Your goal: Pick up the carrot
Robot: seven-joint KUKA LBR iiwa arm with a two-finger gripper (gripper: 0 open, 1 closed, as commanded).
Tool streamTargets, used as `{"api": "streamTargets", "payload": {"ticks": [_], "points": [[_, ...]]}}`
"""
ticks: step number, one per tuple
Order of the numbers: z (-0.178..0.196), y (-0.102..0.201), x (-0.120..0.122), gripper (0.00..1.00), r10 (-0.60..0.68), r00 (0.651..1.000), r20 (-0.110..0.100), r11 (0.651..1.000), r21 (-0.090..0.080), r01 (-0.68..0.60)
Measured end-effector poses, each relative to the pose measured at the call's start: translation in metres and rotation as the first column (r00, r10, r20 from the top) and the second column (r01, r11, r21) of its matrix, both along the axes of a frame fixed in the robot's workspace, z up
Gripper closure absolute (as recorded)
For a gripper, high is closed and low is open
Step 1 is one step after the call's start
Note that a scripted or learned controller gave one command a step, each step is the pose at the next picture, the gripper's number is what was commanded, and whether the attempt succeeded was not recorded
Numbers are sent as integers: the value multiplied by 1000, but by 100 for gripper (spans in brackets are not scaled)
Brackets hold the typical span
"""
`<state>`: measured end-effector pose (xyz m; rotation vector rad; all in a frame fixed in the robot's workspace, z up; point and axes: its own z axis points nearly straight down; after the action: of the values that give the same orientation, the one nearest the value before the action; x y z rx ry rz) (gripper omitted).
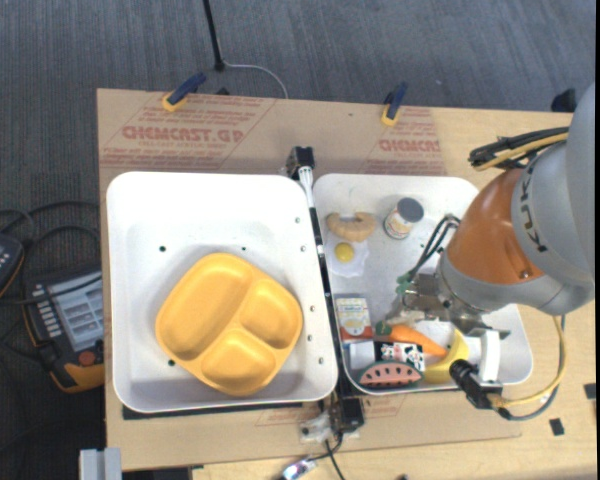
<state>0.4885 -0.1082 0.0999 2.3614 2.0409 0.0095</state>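
Note:
The carrot (424, 339) is a short orange piece lying near the front of the right bin (435, 186), among other small items. My gripper (412, 300) hangs just above and behind it at the end of the grey arm with the orange band (490, 238). The gripper's dark body covers the spot just behind the carrot. Nothing is visibly lifted off the bin floor.
A yellow divided plate (230, 320) fills the left bin (140, 208). In the right bin lie a bagel (356, 227), a small can (405, 215), a yellow piece (345, 253), a packet (352, 315), a banana (450, 364) and a pink item (390, 373).

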Motion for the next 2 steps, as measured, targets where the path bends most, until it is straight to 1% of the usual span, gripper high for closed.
{"api": "streamTargets", "payload": {"ticks": [1,2], "points": [[0,-1,-1,0,-1,1000,-1,1000,-1,1],[-10,-9,-1,0,189,982,-3,982,-1,-189]]}}
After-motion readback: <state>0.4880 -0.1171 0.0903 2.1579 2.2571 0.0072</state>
